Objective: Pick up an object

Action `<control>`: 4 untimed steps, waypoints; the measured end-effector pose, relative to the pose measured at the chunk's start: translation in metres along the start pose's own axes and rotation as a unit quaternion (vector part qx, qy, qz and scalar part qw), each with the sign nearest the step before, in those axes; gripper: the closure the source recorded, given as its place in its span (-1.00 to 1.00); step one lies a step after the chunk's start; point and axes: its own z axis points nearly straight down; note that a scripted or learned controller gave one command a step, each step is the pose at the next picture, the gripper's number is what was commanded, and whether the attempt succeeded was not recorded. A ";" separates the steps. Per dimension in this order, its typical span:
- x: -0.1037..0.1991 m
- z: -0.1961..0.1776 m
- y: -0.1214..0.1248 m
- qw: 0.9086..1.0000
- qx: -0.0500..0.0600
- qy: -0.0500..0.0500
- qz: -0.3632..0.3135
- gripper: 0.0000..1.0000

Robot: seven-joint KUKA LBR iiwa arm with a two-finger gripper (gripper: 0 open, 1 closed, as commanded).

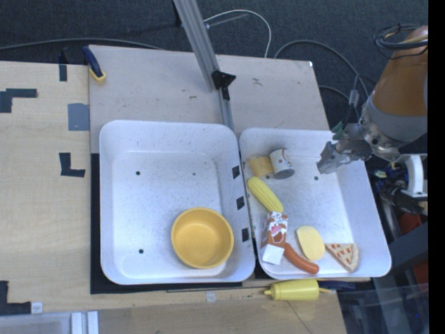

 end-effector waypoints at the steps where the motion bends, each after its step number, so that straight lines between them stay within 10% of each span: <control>1: 0.043 0.009 -0.008 1.000 0.000 0.000 0.000 1.00; 4: 0.188 0.018 -0.037 1.000 0.000 0.001 -0.001 1.00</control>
